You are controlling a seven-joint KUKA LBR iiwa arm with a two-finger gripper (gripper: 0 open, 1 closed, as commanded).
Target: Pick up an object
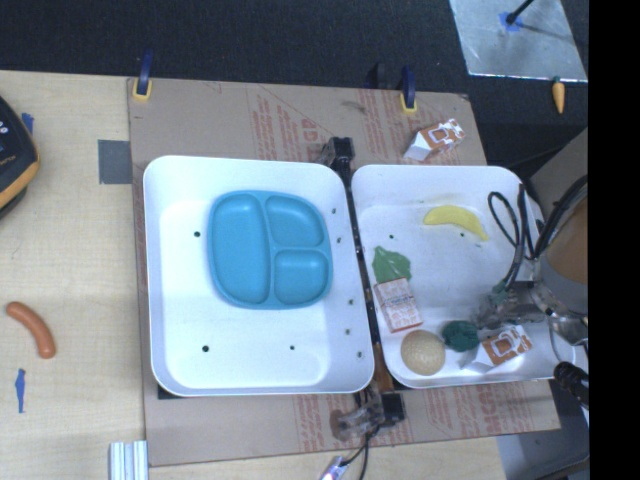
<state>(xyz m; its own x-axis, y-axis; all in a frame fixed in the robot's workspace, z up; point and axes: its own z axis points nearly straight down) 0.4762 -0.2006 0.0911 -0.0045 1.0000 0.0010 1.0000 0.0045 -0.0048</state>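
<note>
Tool (497, 313) crowds right bin (440, 180) rim.

Bright, even overhead light. The two white bins (250, 368) are nearly washed out, with faint shadows along their inner walls. The tabletop (70, 268) is softly lit. Floor beyond is dark. Overall slightly soft, low-resolution focus.
</note>
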